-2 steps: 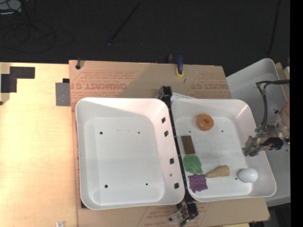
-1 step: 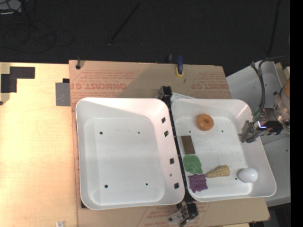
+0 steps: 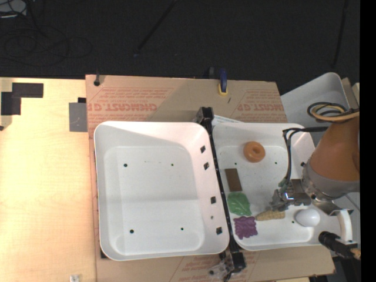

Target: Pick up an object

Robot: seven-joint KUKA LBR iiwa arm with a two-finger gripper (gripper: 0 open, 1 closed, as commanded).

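Claw (image 3: 283,197), fingers too blurred to judge, sits low in the right bin (image 3: 267,135) just above a tan cone-shaped piece (image 3: 271,215), so the reach looks under way; next it must settle squarely over that piece and close.

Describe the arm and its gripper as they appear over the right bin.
The arm shows a broad orange band above a grey wrist section. A black cable loops along its left side. The gripper is small, metallic and silver-grey; its fingers are too blurred to make out.
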